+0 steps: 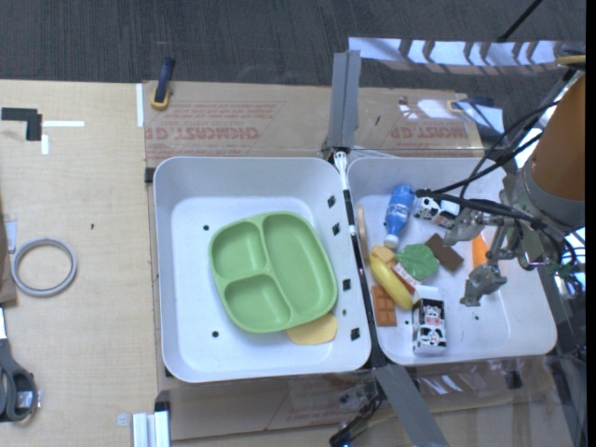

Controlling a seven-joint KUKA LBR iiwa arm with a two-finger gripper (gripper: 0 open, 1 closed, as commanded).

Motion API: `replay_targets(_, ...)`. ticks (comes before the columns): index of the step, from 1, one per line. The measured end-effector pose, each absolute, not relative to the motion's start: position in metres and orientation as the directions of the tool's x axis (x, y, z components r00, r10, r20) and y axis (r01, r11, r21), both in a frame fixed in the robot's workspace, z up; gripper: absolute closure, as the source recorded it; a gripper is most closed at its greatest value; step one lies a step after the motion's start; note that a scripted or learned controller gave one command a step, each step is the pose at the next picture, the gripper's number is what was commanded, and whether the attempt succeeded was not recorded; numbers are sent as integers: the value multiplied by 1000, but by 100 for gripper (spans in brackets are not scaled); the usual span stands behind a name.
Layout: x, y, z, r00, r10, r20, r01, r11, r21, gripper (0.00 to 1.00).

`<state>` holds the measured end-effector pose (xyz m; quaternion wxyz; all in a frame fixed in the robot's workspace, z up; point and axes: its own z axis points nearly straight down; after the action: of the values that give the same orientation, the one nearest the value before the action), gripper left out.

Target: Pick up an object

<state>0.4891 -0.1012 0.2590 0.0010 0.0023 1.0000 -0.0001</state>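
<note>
My gripper hangs over the right bin, above bare white floor near its right side. Its two fingers point down and left, open, with nothing between them. Just up and left of the fingertips lies a small orange piece. Further left sit a brown block, a green leafy toy, a yellow banana and a blue bottle. A cow-patterned carton lies at the front of the bin, left of and below the gripper.
The left bin holds a green divided plate with a yellow disc poking out beneath it. A tape roll and scissors lie on the bench at the far left. Black cables trail above the right bin.
</note>
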Motion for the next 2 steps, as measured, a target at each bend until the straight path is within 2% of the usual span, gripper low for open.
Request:
replay_targets(1, 478, -101, 112, -946, 324, 0, 324, 946, 0, 0)
replay_targets(2, 484, -101, 123, -946, 323, -24, 323, 946, 2, 100)
